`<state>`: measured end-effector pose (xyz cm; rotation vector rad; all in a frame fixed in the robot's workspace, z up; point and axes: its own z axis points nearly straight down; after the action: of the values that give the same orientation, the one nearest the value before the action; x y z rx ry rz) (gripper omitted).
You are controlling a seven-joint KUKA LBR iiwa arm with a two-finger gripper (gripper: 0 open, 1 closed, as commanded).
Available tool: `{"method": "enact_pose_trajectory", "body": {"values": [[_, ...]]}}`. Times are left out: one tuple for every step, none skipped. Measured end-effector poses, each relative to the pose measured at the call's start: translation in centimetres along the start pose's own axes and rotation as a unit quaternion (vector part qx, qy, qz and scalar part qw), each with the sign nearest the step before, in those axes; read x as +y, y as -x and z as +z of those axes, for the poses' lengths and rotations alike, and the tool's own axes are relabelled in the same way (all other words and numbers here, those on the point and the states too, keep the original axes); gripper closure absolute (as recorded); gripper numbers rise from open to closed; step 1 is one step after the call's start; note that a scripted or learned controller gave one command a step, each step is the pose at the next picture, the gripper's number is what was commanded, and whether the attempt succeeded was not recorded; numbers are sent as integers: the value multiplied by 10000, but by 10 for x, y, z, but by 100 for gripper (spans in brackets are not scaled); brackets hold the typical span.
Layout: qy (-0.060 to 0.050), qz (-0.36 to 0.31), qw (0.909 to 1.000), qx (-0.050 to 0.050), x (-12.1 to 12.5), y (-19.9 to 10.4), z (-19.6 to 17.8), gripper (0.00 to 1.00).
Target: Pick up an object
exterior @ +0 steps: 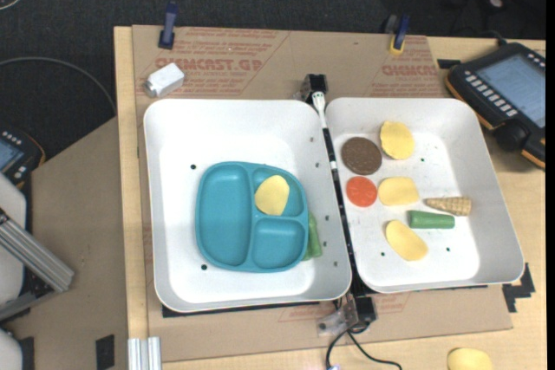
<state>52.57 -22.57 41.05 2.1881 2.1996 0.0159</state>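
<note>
The right bin (486,186) holds several small items: a brown disc (361,155), a yellow round piece (396,139), a red disc (362,191), a yellow piece (398,191), a tan cone (448,204), a green stick (431,220) and a yellow oval (406,240). In the left bin (173,152) lies a teal divided tray (251,216) with a yellow piece (272,194) in its upper right compartment. A green item (313,236) pokes out at the tray's right edge.
The bins rest on a cardboard sheet (260,56) held by a blue clamp (167,26) and another clamp (399,33). A white block (165,80) lies at the back left. A black pendant (507,91) sits at the right. A yellow object (468,358) lies at the front right.
</note>
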Motion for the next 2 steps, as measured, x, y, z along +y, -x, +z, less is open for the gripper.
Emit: {"method": "enact_pose_trajectory", "body": {"values": [[26,-4,10000,-15,1,0,-11,100],[48,-9,10000,-29,2,1,-22,100]]}}
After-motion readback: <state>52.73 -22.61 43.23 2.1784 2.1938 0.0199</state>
